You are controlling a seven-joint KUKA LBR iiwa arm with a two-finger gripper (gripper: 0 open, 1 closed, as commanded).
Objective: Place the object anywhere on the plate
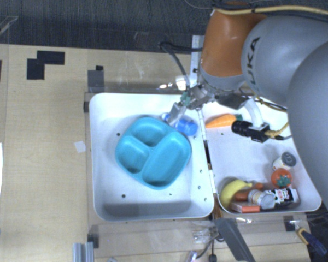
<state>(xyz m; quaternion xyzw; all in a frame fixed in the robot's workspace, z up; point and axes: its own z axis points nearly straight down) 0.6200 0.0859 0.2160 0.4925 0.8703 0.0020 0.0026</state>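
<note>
A light blue plate (153, 152) with three compartments lies in the middle of the left white bin (106, 162). A small round blue object (187, 127) sits at the plate's upper right rim, against the bin's right wall. My gripper (175, 116) hangs over the plate's far edge, just up and left of that blue object and very close to it. The view does not show whether the object is between the gripper's tips or merely beside them. The grey arm with its orange band reaches in from the upper right.
The right bin (246, 157) holds an orange carrot (221, 120) near its far left corner. A banana (234, 190), a small bottle (268, 197), a red-orange round thing (281, 176) and a grey cap (288, 159) crowd its near right part.
</note>
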